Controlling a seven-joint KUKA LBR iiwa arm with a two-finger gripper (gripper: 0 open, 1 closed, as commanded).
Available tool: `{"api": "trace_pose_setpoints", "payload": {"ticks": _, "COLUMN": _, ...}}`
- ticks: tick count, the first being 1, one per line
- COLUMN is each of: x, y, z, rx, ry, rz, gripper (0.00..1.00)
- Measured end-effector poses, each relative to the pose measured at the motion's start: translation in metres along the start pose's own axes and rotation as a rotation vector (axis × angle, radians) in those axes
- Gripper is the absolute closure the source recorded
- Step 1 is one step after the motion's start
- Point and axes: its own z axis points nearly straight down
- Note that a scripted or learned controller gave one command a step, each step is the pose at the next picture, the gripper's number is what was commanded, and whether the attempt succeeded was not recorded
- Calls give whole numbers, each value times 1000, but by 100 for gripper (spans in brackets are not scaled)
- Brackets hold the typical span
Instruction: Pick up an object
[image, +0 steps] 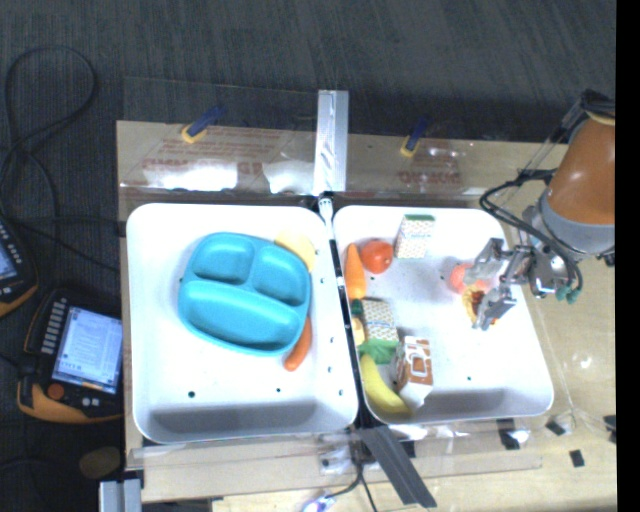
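My gripper (487, 284) hangs over the right side of the right bin (520, 385), with the arm's orange band behind it at the frame's right edge. A small red-orange object (460, 275) sits right against the gripper's left end, and the metal parts hide some of it. To the left in the same bin lie an orange-red ball (376, 256), a carrot (353, 274), a patterned box (414, 237), a banana (377, 385) and a small carton (415, 363).
In the left bin (160, 400), a blue divided plate (245, 290) has a yellow piece (296, 247) at its top right and an orange carrot (299, 347) at its lower right. A green item (377, 349) and a patterned packet (379, 319) lie along the divider.
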Motion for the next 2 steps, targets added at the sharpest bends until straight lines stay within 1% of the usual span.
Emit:
{"api": "trace_pose_setpoints", "payload": {"ticks": 1, "x": -17, "y": 17, "z": 104, "rx": 3, "ry": -3, "rz": -54, "gripper": 100}}
{"api": "trace_pose_setpoints", "payload": {"ticks": 2, "x": -46, "y": 78, "z": 33, "rx": 2, "ry": -3, "rz": 312, "gripper": 100}}
